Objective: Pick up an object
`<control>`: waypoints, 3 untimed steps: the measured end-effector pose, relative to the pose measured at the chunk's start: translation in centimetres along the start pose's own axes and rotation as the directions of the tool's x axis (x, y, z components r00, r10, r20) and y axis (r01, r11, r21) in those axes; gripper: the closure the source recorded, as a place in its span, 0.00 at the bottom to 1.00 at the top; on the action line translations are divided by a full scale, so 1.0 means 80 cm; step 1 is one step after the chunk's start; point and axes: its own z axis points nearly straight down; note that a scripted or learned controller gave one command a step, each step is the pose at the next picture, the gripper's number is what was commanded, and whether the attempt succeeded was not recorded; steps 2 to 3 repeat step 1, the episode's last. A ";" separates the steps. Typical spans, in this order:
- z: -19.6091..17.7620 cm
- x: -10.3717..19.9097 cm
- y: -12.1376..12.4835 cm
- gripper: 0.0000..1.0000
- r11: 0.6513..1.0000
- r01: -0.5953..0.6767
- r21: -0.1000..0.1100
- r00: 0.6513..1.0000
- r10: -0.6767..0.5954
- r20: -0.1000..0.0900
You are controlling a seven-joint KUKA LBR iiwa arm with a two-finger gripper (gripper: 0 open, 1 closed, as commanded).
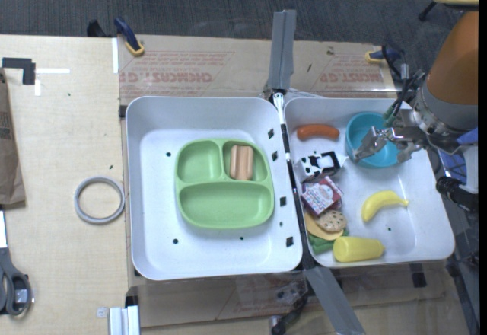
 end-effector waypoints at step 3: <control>0.006 0.038 0.012 0.00 0.959 -0.283 0.001 0.959 0.283 0.000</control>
